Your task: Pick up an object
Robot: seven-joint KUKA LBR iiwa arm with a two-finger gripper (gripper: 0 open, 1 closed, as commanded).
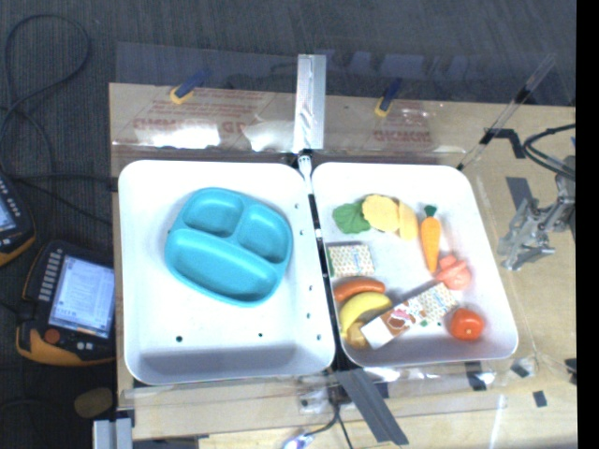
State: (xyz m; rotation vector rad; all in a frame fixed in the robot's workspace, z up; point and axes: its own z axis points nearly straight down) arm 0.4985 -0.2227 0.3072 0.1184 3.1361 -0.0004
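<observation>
From my overhead camera I see the blue divided plate (229,244) lying in the left bin (140,344). The right bin (473,204) holds toy food: a carrot (430,237), banana (360,311), tomato (465,324) and a small box (349,258). The gripper (533,234) sits outside at right, off the bins; whether it's spread or closed, I cannot tell.

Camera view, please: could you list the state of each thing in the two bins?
Blue divided plate: upright, alone in left bin.
Toy carrot: lying flat, right bin.
Toy banana: lying at the front, beside a card.
Toy tomato: resting in the front right corner.
</observation>
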